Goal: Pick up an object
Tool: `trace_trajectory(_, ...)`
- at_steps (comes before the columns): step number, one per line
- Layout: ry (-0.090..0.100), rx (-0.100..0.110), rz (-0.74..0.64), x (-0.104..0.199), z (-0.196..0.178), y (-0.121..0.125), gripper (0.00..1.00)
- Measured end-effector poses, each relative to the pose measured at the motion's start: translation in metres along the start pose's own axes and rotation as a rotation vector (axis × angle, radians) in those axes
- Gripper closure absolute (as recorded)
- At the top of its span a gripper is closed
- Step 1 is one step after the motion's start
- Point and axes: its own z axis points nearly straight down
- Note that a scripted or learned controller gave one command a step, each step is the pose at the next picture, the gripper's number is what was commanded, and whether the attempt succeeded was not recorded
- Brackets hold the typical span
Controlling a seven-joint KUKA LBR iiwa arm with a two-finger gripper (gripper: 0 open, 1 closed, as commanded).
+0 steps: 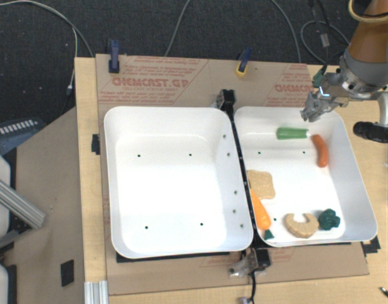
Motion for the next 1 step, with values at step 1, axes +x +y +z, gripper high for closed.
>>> trace_trajectory(1,0.002,0.01,0.003,-0.0376,0.1097,-0.0047,0.0)
